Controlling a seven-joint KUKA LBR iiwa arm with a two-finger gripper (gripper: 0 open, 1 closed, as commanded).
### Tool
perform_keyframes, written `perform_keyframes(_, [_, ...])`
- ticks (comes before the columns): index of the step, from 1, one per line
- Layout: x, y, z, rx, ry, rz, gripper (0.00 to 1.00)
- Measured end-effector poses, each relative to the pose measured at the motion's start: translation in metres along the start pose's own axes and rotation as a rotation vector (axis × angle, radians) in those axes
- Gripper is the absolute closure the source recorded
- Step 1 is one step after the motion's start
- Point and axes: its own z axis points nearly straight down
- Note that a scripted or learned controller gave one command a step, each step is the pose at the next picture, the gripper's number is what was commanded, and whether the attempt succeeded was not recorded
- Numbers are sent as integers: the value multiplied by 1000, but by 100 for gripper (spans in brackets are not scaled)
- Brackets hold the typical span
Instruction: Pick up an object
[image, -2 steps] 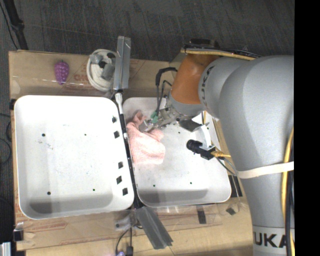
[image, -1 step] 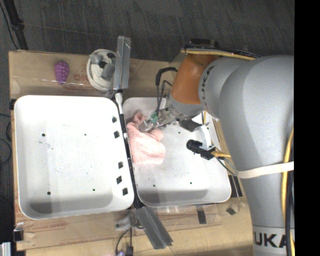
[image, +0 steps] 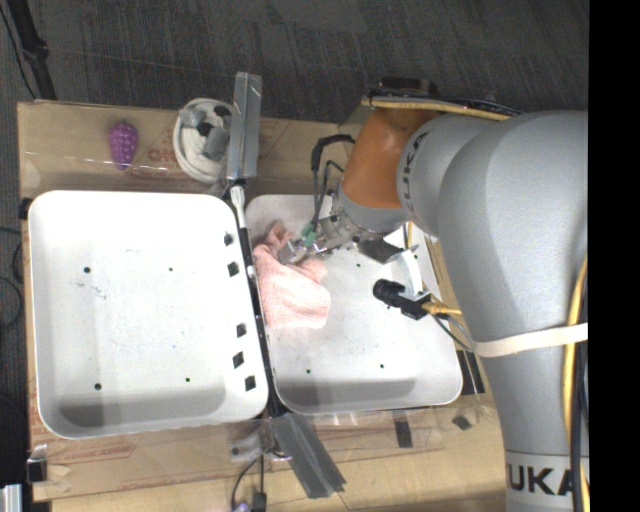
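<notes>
Two bins: shallow white trays side by side on the desk (image: 60, 140), divided by a grey rail with black clips.
Left bin (image: 130, 300): bare white floor marked by a few small dark dots.
Right bin (image: 380, 350): holds a pink cloth against its left wall, in the upper half.
Pink cloth (image: 290, 285): soft and crumpled, lying on the bin floor, its upper edge bunched up towards the gripper.
Arm (image: 500, 230): grey, with an orange band above the wrist, reaching in from the right and covering the right bin's right side.
Gripper (image: 305, 243): low over the upper left part of the right bin, right at the top edge of the pink cloth, apparently touching it.
Fingers: too small and cluttered with metal parts to judge; I cannot tell whether they are spread, pressed together or pinching the cloth.
Purple object (image: 123, 143): small and knobbly, on the desk beyond the left bin's far left corner.
White coil (image: 203, 135): round, with a dark centre, on the desk beyond the left bin's far right corner.
</notes>
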Motion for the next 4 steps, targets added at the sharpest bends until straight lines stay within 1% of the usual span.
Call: perform_keyframes(4, [0,0,0,0,0,0,0])
